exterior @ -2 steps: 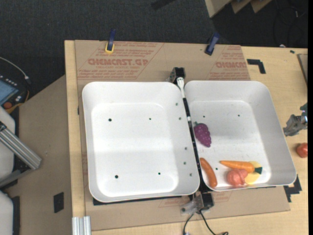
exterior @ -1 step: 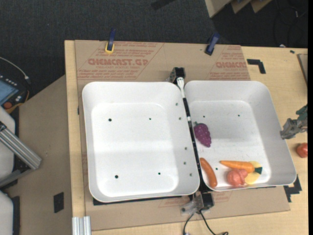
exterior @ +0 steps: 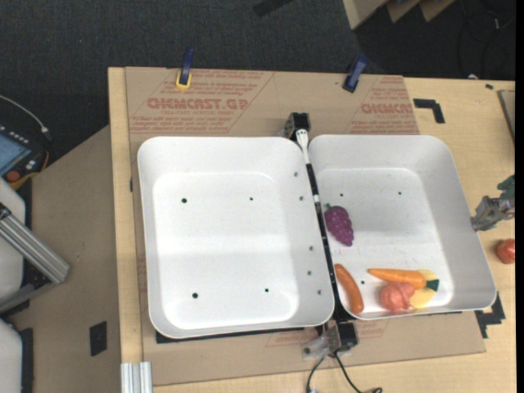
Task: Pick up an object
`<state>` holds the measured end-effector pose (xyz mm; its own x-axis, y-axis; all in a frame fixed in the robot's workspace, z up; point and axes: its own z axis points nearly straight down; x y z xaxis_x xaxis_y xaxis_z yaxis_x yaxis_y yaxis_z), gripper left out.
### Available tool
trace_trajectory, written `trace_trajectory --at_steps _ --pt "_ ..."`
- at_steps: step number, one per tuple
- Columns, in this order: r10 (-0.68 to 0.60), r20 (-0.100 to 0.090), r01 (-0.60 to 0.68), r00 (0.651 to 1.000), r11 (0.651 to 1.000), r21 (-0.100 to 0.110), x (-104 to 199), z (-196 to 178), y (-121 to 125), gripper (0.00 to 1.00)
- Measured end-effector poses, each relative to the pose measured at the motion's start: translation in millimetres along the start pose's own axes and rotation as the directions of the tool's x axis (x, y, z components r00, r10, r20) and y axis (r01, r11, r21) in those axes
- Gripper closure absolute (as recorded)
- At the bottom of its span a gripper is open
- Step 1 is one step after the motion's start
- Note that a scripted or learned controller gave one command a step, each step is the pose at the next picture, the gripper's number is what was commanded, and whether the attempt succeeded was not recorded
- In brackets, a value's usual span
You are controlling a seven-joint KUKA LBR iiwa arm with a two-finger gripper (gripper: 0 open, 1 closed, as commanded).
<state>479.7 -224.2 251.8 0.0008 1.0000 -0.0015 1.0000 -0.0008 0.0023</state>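
The tool [exterior: 494, 211] sits at the far right edge, just outside the right bin [exterior: 458, 187]; I cannot tell its state. Inside that bin lie purple grapes [exterior: 339, 224], a carrot [exterior: 399, 276], a sausage [exterior: 350, 289] and pink-yellow fruit [exterior: 403, 297].

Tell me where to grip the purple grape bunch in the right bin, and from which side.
Probably grip the purple grape bunch across its narrower width, near the middle, coming straight down from above. It lies flat and apart from the other toys, but close to the right bin's left wall, which crowds a sideways approach.

Toys [exterior: 385, 281] in right bin [exterior: 458, 187]
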Motion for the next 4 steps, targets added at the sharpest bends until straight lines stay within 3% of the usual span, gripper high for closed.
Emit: trace_trajectory --at_steps 4 --pt "0.000 -0.002 0.000 1.000 1.000 0.003 0.2 2.1 -0.4 1.00"
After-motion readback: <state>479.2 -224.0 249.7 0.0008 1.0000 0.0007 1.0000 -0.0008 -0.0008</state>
